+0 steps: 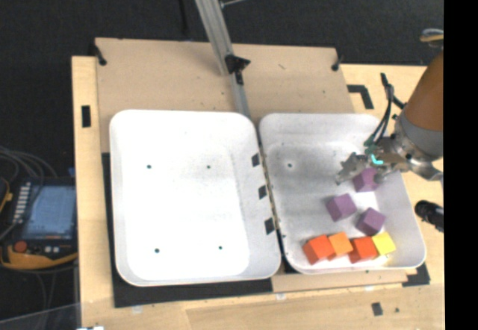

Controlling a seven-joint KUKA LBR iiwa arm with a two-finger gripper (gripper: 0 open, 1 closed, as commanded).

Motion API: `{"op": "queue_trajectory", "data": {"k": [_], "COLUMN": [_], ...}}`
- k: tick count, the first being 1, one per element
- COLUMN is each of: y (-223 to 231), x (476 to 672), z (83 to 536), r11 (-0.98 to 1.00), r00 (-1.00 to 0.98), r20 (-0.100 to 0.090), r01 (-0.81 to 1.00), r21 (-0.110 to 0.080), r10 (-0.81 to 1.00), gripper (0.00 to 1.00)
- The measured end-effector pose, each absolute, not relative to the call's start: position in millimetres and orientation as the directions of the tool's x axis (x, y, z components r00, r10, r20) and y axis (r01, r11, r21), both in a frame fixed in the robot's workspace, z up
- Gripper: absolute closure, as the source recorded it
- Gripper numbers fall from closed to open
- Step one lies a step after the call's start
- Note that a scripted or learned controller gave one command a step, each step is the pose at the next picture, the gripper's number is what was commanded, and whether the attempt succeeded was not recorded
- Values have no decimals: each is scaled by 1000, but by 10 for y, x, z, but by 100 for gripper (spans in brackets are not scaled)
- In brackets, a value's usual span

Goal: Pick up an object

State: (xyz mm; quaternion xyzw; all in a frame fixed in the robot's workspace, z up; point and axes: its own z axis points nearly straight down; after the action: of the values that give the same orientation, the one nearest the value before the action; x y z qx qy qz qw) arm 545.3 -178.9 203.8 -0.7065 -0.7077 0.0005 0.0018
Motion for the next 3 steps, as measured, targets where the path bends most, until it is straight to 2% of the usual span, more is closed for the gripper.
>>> {"op": "queue_trajectory", "data": {"k": [1,3], "y": [-1789,-1711], "x": [5463,5442], "z": [2062,995], "r11": [1,-2], "r00": [-1,2], "r20": [0,-1], "r01": [1000,1000], "r21": [2,-4], "r10": [1000,1000], "gripper": [0,0]}}
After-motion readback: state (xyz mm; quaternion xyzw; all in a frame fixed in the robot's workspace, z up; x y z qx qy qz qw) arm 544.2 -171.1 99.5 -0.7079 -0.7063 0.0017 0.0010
